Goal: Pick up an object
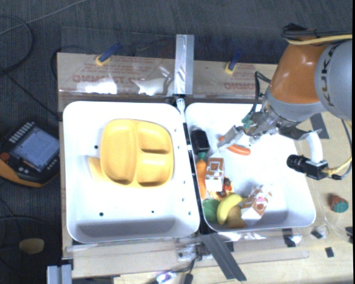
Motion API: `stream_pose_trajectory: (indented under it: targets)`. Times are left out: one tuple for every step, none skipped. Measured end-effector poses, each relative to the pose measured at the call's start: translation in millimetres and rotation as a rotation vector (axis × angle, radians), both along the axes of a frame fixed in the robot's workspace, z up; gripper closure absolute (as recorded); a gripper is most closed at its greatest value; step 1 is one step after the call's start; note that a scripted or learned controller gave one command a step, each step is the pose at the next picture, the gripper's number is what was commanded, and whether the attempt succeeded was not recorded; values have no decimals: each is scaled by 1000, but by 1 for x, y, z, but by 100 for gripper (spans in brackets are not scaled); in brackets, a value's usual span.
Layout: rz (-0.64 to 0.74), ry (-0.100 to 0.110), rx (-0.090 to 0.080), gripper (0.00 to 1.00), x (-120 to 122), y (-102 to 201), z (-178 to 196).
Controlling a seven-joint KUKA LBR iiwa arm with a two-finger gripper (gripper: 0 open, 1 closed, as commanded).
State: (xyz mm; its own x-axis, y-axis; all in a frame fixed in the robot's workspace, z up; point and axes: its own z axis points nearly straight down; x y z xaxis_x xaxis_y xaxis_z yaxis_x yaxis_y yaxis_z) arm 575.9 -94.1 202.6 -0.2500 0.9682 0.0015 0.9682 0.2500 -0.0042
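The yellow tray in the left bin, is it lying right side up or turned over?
Turned over, it seems. The yellow tray shows three rounded sections that bulge upward instead of hollow compartments, and it rests on the left bin floor.

Bench (77, 70) – two white bins (77, 158), side by side

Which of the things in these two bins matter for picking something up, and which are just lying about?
For the job: gripper; orange sausage-shaped piece beside it; banana; small carton; black block, all in the right bin.

Lying about: yellow divided tray in the left bin; handheld controller off the bench.
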Motion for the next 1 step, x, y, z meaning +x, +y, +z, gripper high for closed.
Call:
stream_pose_trajectory:
  targets:
    - [-373, 3, -1, 0, -21, 31, -6]
